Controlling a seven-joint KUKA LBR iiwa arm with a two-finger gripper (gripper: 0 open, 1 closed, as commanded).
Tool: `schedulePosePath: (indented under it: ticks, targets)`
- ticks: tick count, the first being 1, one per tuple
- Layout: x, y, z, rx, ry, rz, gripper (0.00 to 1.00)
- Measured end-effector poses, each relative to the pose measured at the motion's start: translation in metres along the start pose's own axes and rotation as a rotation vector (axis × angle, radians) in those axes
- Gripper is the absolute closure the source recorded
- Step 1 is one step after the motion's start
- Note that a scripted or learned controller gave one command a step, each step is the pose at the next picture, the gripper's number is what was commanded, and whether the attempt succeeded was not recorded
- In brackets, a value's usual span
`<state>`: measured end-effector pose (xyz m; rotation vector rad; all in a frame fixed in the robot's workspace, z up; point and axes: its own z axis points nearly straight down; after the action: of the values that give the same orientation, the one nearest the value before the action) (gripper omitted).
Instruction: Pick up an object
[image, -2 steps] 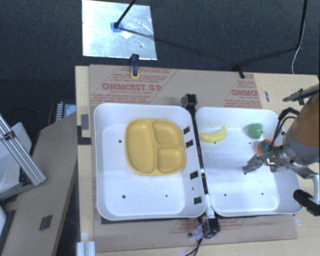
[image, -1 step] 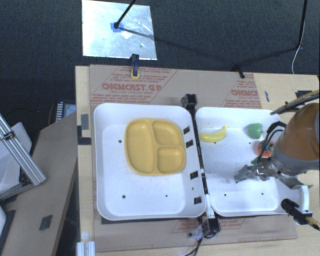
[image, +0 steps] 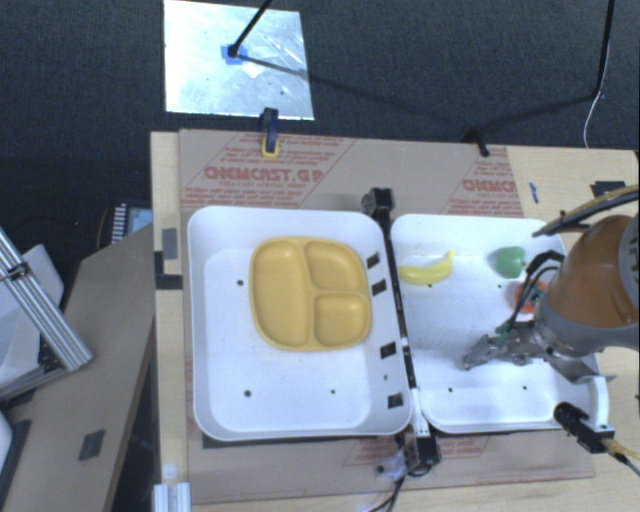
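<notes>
1. Camera view: we see a curved yellow piece near the far left corner of the right bin, and a small round green piece further right along the far wall.
2. Gripper sits low over the right bin's middle, apart from both pieces; we cannot tell how the jaws stand.
3. Left bin holds a yellow three-part plate, lying flat.
4. Bins sit on printed cardboard on the table; dark floor beyond, with a silver sheet.
5. Bare white bin floor lies around both pieces and near the front wall.
</notes>
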<state>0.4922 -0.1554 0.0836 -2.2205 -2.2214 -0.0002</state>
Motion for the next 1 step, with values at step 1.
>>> schedulePosePath:
  ticks: [1]
  targets:
    - [-0.0001, 0.0010, -0.0113, -0.002, -0.001, 0.001, 1.00]
